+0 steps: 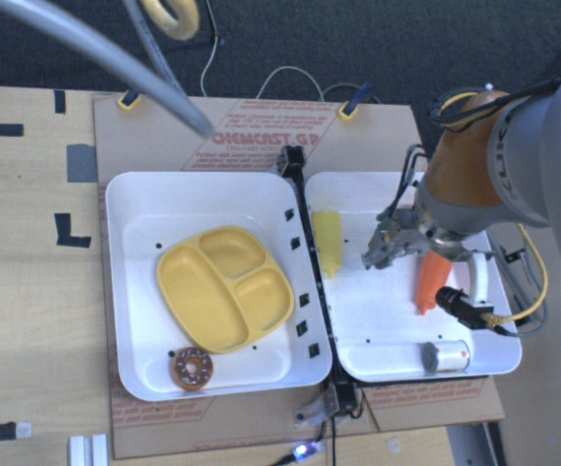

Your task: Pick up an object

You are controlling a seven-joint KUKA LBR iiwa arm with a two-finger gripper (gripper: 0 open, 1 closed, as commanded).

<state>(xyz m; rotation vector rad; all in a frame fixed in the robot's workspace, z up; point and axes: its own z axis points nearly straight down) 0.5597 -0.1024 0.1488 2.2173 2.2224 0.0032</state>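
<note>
In the right bin (378,352) lie a yellow corn-like piece (327,240) by the left wall, an orange carrot (430,282) at the right, and a small grey can (445,356) near the front. My gripper (382,251) hangs low over the bin's middle, between the yellow piece and the carrot, touching neither as far as I can see. Nothing shows between its dark fingers.
The left bin (130,260) holds a yellow divided plate (224,286) and a chocolate donut (191,368) at its front. A black divider with clips (305,260) runs between the bins. The arm's orange band (460,168) looms over the right bin's back right.
</note>
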